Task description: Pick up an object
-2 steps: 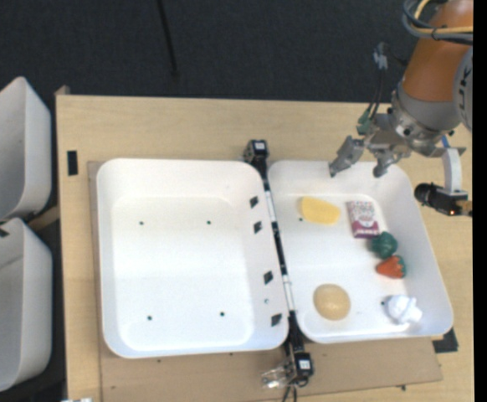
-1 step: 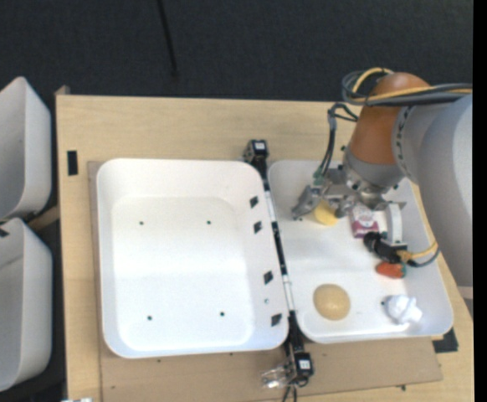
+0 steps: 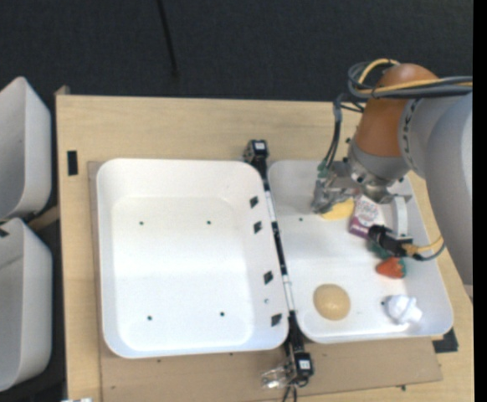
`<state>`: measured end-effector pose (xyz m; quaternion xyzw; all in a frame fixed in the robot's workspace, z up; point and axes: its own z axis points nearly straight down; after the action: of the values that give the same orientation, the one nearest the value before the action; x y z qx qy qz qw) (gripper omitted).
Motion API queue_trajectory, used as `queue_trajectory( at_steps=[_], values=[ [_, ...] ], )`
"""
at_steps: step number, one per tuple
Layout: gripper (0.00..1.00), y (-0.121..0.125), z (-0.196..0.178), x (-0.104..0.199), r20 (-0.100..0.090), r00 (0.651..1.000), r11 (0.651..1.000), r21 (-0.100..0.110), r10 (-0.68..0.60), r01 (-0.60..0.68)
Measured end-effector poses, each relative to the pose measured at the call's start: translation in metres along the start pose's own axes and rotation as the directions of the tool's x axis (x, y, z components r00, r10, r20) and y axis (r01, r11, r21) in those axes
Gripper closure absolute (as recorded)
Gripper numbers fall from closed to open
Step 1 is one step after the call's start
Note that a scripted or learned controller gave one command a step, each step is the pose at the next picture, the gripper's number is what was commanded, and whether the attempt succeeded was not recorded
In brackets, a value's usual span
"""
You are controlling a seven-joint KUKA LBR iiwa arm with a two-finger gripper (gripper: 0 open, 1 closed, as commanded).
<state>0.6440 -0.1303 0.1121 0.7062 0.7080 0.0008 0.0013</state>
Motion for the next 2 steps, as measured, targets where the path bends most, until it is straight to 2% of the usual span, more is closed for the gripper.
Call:
queue_trajectory(
  at_steps=[1,2],
  values=[
    [1.00,-0.019,-0.109,0.114,-0.005,1.000,1.000,-0.009,-0.010,0.010],
    [1.00,-0.038,-0.151,0.141,-0.002,1.000,1.000,-0.002,-0.003,0.003]
  ],
)
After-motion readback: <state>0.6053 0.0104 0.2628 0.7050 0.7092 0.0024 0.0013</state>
